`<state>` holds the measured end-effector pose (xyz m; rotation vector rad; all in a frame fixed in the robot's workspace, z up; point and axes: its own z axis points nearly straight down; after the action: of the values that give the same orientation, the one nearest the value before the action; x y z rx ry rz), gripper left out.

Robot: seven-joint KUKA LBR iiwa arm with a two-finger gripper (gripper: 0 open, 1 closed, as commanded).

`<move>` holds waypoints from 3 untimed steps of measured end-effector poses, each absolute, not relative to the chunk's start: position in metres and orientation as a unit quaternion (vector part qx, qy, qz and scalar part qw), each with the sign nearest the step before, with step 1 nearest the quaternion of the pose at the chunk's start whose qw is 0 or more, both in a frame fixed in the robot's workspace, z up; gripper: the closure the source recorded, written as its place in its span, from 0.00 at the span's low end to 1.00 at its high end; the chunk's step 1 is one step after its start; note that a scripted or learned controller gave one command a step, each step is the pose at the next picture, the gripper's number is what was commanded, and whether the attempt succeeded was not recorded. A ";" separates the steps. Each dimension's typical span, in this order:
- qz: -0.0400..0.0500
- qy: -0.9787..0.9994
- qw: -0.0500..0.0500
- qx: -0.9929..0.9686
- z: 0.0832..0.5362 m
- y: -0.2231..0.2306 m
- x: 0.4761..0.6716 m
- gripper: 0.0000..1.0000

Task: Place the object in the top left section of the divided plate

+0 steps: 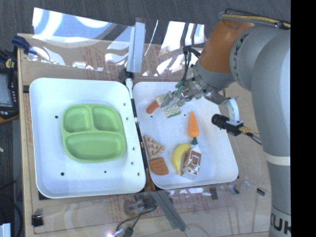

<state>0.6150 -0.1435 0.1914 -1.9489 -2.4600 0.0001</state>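
The green divided plate [94, 132] lies in the left bin [44, 177]; its top left section [78, 118] holds nothing. My gripper [170, 100] is low over the back of the right bin [217, 174], right above a small green-and-white checkered piece [172, 112]. A short orange-red sausage piece [152, 106] lies just left of the gripper. From this angle I cannot see whether the checkered piece is gripped or only lies under the gripper.
Further toys lie in the right bin: a carrot [193, 125], a banana [179, 157], a small carton [192, 163], a waffle wedge [152, 146] and an orange cookie [159, 166]. The bins' shared rim [136, 132] runs between plate and toys.
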 end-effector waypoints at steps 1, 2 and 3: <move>0.000 -0.807 0.000 -0.591 0.224 -0.076 0.628 1.00; 0.000 -0.823 0.000 -0.568 0.274 0.026 0.624 1.00; 0.001 -0.827 0.001 -0.563 0.249 0.099 0.608 1.00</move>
<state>0.6082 0.0986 0.2495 -1.7659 -2.5955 0.0044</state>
